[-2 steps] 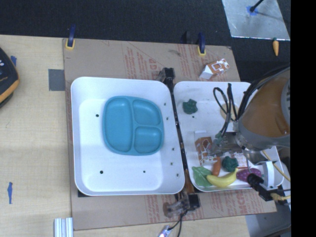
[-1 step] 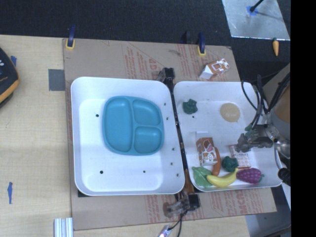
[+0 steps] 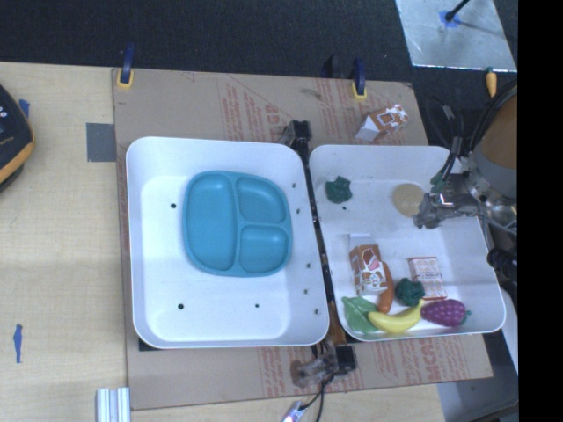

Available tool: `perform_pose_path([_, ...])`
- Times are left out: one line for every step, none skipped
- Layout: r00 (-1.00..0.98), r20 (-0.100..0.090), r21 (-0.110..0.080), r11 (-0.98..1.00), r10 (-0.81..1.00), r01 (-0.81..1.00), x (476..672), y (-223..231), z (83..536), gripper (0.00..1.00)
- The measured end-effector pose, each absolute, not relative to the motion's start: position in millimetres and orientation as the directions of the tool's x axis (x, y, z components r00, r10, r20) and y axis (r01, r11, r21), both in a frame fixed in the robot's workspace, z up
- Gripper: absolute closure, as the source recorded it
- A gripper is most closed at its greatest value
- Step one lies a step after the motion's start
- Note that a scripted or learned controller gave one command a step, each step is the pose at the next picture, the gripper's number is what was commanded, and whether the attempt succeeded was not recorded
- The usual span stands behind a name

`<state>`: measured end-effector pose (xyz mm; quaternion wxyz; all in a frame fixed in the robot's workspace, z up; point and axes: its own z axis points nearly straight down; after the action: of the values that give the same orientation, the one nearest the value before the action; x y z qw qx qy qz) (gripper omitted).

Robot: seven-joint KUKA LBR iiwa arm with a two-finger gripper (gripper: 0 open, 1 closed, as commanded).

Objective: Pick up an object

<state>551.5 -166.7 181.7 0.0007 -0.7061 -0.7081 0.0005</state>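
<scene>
Camera view: tan cookie (image 3: 406, 199) lies just left of claw (image 3: 428, 214).

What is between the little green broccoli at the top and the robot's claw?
In the camera view, a flat round tan cookie lies between the small dark green broccoli and the gripper, on the right white bin floor.

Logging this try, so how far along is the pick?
Nothing looks picked yet. The hand sits low over the right bin beside the tan round piece; no object visibly in it. The banana, grapes and carrot lie in the bin. Grasping and lifting remain.
</scene>
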Motion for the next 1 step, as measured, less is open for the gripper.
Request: perform_pose_path([-0.005, 0.001, -0.002, 0.005, 1.000, 1.000, 620.4, -84.4, 231.8, 1.00])
